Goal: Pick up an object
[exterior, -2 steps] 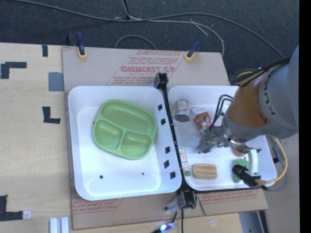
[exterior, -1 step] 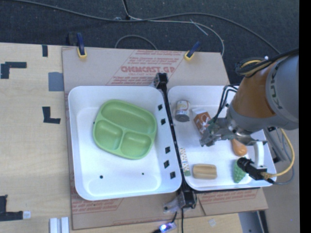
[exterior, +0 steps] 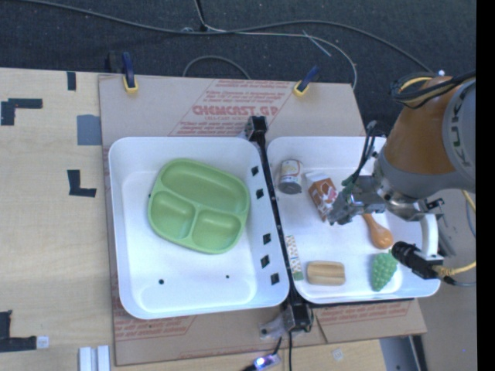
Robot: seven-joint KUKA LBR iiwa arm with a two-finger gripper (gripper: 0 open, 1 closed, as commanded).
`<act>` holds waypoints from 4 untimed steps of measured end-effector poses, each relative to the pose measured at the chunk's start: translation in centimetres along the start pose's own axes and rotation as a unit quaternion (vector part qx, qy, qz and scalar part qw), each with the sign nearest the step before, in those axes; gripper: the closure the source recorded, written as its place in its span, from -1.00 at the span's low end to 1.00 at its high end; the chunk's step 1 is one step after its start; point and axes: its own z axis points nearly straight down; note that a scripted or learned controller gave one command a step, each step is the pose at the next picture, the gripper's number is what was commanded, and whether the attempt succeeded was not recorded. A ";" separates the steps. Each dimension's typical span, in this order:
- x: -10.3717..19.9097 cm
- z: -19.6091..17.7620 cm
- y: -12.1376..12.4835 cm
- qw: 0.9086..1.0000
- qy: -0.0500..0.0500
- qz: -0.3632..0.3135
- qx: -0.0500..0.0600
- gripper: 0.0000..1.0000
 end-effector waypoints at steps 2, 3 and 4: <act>6.4 -4.7 1.3 1.000 0.000 -0.002 0.003 1.00; 11.7 -3.2 2.5 1.000 0.000 -0.002 0.003 1.00; 17.2 -2.2 4.0 1.000 0.000 -0.002 0.003 1.00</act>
